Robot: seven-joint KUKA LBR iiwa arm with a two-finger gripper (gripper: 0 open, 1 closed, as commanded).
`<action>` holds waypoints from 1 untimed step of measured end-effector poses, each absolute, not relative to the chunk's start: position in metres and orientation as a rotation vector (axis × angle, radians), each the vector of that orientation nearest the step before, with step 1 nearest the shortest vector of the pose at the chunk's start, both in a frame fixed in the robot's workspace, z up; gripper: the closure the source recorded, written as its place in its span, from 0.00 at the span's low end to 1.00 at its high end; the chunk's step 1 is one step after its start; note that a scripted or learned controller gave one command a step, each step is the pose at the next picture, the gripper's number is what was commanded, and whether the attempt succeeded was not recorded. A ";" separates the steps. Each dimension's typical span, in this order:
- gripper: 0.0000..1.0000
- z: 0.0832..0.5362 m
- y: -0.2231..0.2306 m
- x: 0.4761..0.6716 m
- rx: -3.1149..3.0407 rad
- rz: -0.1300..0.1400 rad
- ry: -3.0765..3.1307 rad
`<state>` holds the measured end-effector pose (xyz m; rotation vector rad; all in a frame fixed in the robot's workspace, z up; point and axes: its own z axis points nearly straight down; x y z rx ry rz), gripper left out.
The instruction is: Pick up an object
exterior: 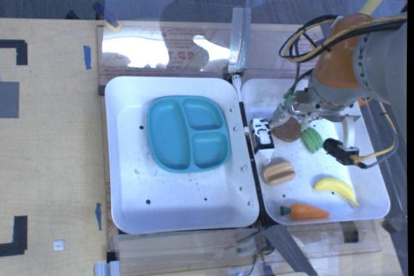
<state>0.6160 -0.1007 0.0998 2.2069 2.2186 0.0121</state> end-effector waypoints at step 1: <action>1.00 0.214 -0.039 0.660 2.174 0.016 2.256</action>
